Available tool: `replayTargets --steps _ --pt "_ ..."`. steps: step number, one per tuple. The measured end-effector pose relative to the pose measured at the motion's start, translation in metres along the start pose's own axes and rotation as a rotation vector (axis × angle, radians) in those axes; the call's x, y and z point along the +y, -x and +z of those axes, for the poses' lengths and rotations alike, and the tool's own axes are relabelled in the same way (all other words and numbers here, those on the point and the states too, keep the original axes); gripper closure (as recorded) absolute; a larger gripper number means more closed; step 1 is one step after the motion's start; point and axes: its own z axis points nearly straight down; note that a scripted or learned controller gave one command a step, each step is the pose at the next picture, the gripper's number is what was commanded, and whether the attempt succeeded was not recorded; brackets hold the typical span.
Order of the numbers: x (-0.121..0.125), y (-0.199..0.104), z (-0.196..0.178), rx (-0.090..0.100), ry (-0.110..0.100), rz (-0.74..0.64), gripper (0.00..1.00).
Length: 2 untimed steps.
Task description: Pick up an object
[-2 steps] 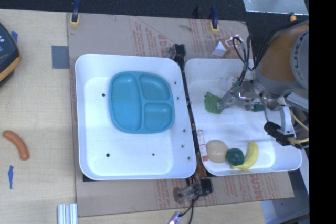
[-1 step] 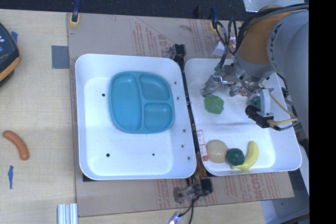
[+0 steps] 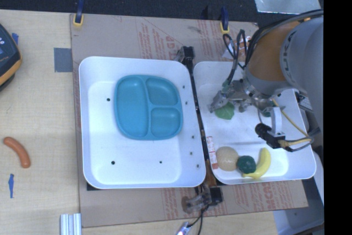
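Grey metal two-finger gripper (image 3: 221, 103) overlaps top of small green lumpy object (image 3: 224, 113); finger gap too small to resolve. Grey arm w/ orange band (image 3: 280, 58) hides right white bin's (image 3: 220, 176) upper-right portion. Black/yellow device (image 3: 6, 58) cut off at left edge.

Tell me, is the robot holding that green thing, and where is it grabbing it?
It cannot be told. The gripper sits right over the green object in the right bin, but the view does not settle whether anything is gripped.
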Motion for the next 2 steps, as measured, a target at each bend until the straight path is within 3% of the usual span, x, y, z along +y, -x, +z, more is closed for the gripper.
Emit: replayTargets --steps 1,2 --pt "0.0000 0.0010 -0.0103 -0.001 -0.001 -0.001 1.00" --pt "0.0000 0.0010 -0.0103 -0.001 -0.001 -0.002 0.00"
